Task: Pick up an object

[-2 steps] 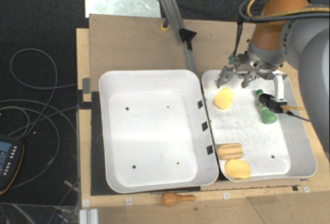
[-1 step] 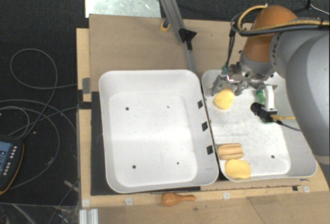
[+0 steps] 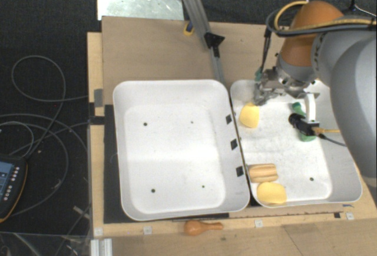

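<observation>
We look down on a worktop with two white bins side by side. The arm reaches in from 3 o'clock and its hand hangs over the right bin, at that bin's 11 o'clock corner. A yellow lump lies just below the hand, at 7 o'clock from it, against the bin's left wall. It seems the likely target, being nearest. We cannot tell how far open the hand is, and we see nothing held in it. A bread roll and a second yellow lump lie at the bin's 7 o'clock corner, well apart from the hand.
</observation>
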Action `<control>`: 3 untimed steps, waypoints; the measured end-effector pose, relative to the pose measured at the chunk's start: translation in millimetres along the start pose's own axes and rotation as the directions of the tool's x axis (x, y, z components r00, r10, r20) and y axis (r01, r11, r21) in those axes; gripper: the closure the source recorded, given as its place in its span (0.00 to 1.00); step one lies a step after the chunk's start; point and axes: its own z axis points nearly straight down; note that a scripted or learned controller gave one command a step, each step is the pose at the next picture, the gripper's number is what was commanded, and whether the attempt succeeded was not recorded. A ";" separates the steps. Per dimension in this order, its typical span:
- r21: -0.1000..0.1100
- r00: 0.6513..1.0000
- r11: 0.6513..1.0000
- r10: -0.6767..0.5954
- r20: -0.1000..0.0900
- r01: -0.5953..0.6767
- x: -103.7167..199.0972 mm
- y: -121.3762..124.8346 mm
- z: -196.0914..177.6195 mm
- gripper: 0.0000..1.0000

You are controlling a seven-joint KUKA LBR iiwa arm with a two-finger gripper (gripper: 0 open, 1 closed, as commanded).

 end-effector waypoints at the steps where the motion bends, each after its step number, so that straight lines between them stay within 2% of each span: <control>1: -0.003 1.000 1.000 0.003 0.000 -0.003 2.8 2.6 -44.7 1.00; 3: -0.003 1.000 1.000 0.003 0.000 -0.003 12.5 10.5 -142.4 1.00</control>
